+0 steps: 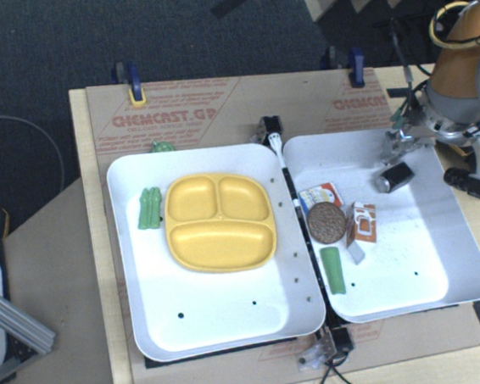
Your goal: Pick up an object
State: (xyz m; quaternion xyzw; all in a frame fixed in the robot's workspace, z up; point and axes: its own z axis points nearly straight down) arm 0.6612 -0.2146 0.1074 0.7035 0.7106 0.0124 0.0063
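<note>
At the near edge of the table [409,339], a black cable [332,373] trails off toward the viewer from between the two white bins. In the right bin [429,282], closest to the front, a green stick [333,270] lies lengthwise just beside the divider between the bins. Just behind it sits a round brown disc [327,222], with a small orange-and-white packet [363,222] touching its right side and another orange-and-white packet [318,196] partly tucked under its far edge. Farther back and to the right in that bin, a short dark cylinder [393,177] lies tilted on the white floor, apart from the cluster. In the left bin [219,317], a yellow divided plate [220,221] with three compartments sits near the middle, and a bundle of green beans [149,208] lies just to its left, close to the bin wall. A small green object [162,147] rests on the table just beyond the far rim of the left bin. At the far right corner of the right bin, the claw [404,134] hangs above the rim, near the dark cylinder but not touching it; whether it stands wide or narrow cannot be told, and nothing shows between its tips. Two blue clamps [132,75] hold the far edge of the board.
</note>
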